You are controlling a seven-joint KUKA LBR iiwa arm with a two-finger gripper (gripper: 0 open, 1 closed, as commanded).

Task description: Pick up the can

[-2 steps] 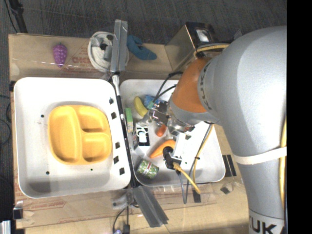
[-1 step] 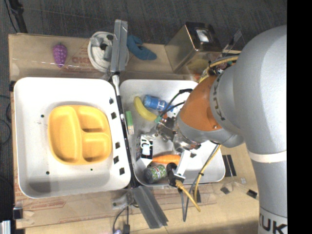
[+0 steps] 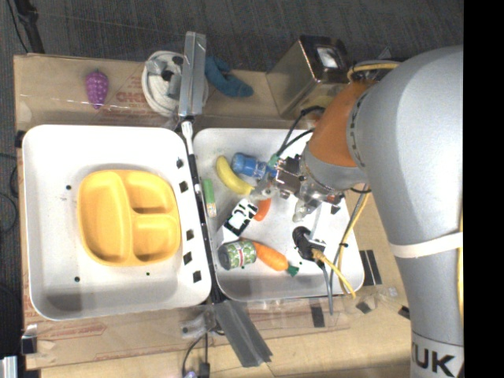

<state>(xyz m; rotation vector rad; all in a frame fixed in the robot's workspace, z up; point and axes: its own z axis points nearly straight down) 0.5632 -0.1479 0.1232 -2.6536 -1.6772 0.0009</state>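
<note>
The can (image 3: 238, 254) lies on its side in the near left corner of the right bin (image 3: 353, 272). It has a green label and a silver end facing left. An orange carrot (image 3: 272, 258) touches its right side. My gripper (image 3: 309, 205) hangs over the middle of the right bin, up and to the right of the can and apart from it. Nothing shows between its fingers.
The right bin also holds a banana (image 3: 231, 176), a blue bottle (image 3: 248, 164), a black-and-white box (image 3: 240, 217), a small red piece (image 3: 262, 209) and a green marker (image 3: 209, 198). A yellow divided tray (image 3: 130, 215) sits in the left bin (image 3: 35, 211).
</note>
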